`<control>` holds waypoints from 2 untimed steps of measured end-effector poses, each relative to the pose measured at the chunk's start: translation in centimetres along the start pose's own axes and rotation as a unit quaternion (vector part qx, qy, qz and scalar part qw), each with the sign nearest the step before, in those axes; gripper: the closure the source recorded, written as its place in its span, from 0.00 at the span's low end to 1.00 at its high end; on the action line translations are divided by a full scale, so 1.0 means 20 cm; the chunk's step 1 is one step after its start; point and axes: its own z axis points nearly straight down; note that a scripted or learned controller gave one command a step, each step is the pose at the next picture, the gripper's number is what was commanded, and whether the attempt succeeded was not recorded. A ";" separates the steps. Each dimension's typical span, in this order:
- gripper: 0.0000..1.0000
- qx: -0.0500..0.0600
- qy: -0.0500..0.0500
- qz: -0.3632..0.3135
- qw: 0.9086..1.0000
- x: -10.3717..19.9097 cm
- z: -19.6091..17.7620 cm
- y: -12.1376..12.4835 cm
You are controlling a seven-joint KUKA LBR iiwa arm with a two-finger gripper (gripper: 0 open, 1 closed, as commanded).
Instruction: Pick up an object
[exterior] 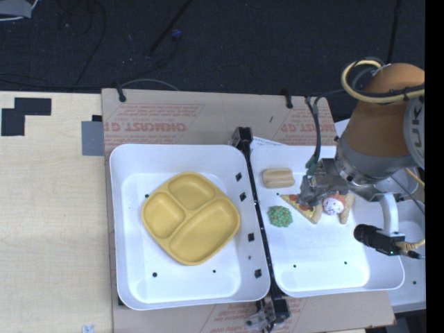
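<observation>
In the camera view, right of centre, we see the tool (316, 191) low in the right bin (326, 276), over the pizza slice (303, 207), with a tan bread piece (278, 177) and green broccoli (279, 216) nearby. We cannot tell its opening; nothing looks lifted, so we judge the pick unfinished.

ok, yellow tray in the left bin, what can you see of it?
The yellow tray is a rounded-square plate, plastic by the look, with three compartments: two small, one large. It lies flat and face up, turned diagonally, near the middle of the left bin. Only the bin floor touches it.
</observation>
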 end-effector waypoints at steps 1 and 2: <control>1.00 0.000 0.000 0.000 1.000 0.25 -0.03 -0.03; 1.00 0.001 0.000 0.000 1.000 0.53 0.03 -0.02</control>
